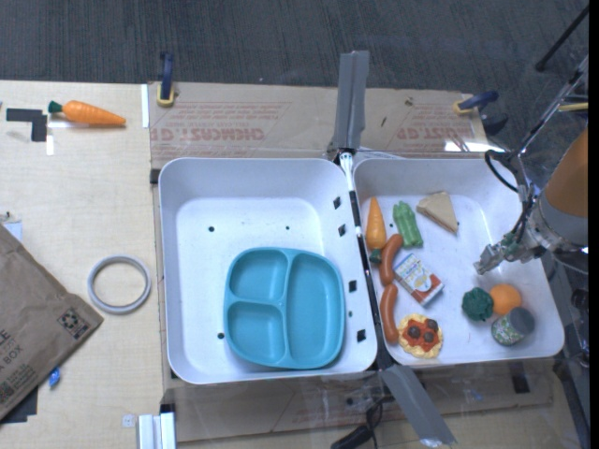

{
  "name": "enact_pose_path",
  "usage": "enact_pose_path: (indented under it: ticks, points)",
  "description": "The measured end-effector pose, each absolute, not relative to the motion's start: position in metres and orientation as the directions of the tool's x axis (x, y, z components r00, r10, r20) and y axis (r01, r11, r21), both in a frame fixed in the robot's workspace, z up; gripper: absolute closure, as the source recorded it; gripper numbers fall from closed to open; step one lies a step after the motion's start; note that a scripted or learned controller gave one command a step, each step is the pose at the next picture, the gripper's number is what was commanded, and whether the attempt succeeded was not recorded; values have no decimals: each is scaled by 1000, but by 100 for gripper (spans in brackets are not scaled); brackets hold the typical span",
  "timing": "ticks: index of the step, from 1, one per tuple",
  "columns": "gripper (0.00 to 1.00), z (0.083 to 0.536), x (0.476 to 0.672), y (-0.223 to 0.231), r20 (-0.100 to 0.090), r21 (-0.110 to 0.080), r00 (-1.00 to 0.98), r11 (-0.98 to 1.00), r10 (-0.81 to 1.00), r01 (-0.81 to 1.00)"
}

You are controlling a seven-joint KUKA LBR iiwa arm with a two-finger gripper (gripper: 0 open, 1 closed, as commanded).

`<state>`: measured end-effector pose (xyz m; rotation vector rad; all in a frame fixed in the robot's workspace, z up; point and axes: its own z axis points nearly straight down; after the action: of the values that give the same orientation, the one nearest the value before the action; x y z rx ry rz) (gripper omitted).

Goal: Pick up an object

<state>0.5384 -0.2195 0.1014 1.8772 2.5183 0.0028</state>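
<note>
At the frame's right, the gripper [490, 258] hangs over the right bin [468, 168], its opening impossible to tell, and could nudge the crowded orange [505, 297] against the broccoli [477, 303] instead of seizing it.

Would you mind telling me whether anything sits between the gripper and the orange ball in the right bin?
Nothing visible does. The gripper hangs just above and left of the orange ball, with bare bin floor between them. The broccoli touches the ball's left side, which could crowd a grasp.
</note>
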Motion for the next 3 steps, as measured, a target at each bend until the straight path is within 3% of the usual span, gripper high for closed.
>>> enact_pose_path:
  ticks: [1, 2, 3]
  points:
    - [0, 101, 538, -219, 1, 2, -285, 285, 958, 958]
    - [0, 92, 500, -219, 5, -1, -286, 286, 958, 958]
    - [100, 101, 501, -220, 1, 2, -285, 285, 959, 959]
